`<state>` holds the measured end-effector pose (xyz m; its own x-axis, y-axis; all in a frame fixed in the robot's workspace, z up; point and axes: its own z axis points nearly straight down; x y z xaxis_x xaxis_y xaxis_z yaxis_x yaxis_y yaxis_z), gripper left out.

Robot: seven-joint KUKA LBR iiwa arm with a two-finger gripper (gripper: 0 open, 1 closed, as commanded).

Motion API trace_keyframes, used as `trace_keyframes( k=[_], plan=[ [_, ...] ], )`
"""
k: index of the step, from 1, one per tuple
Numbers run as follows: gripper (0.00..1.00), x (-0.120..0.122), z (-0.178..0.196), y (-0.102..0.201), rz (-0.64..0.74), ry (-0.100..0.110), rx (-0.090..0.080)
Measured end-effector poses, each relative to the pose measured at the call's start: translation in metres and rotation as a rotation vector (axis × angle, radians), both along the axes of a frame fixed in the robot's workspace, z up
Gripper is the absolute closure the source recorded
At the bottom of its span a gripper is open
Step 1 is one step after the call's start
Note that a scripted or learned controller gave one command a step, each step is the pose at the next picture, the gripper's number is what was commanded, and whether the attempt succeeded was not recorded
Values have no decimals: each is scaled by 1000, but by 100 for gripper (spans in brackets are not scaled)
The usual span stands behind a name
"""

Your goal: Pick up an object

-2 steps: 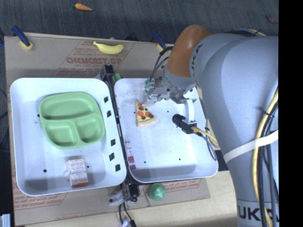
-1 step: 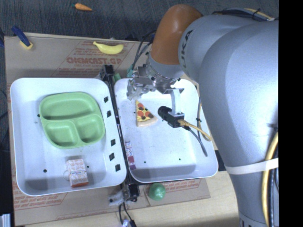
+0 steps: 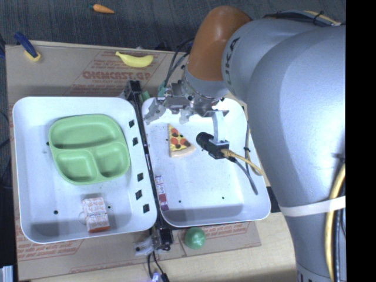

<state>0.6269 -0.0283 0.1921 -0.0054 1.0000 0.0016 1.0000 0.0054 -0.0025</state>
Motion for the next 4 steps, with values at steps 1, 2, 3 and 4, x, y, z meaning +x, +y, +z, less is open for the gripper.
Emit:
trace_keyframes(
  k=[1, 2, 3, 4],
  plan=[
    [0, -81, -1, 47, 2, 2, -2],
    [0, -28, 0, -22, -2, 0, -2],
    [0, -121, -1, 15, 1, 2, -2],
    [0, -35, 0, -44, -3, -1, -2]
  ],
)
